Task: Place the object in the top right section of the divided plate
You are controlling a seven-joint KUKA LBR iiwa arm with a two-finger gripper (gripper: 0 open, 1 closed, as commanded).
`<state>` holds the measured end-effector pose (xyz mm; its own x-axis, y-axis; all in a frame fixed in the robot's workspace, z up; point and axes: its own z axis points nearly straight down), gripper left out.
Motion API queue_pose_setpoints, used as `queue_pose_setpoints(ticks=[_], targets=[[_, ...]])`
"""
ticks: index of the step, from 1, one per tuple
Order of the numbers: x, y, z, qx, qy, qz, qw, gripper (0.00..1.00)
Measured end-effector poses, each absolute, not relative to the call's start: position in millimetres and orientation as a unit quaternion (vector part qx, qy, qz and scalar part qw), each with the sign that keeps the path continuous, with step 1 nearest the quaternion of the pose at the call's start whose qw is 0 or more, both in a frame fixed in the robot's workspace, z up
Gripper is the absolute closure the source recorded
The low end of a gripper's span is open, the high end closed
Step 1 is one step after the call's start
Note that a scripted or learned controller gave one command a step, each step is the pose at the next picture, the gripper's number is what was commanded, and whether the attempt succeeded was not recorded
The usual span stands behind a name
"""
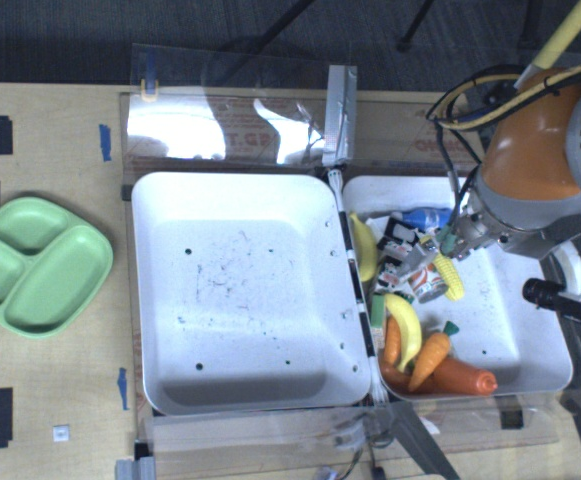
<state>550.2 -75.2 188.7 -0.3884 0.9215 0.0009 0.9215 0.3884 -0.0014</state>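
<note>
The green divided plate (36,265) lies on the bench at the far left, outside both bins, with two small sections on its left and one long section on its right. My gripper (413,261) is low in the right bin (530,338), down among a heap of toy food. Beside it lie a yellow corn cob (451,275), a blue item (426,216) and a banana (365,249). I see no object clearly lifted.
Nearer the front of the right bin lie another banana (403,318), two orange carrots (427,355) and a long red-orange piece (462,377). The left bin (240,288) stands between the right bin and the plate. A clear panel (230,118) stands behind it.
</note>
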Motion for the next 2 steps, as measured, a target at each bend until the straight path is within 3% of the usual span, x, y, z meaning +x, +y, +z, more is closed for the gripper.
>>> queue_pose_setpoints(ticks=[1,2], targets=[[516.9,-52.7,180.5,-0.766,-0.643,0.0033,0.004,1.0],[479.7,-55.5,208.0,-0.908,-0.419,0.0038,0.001,1.0]])
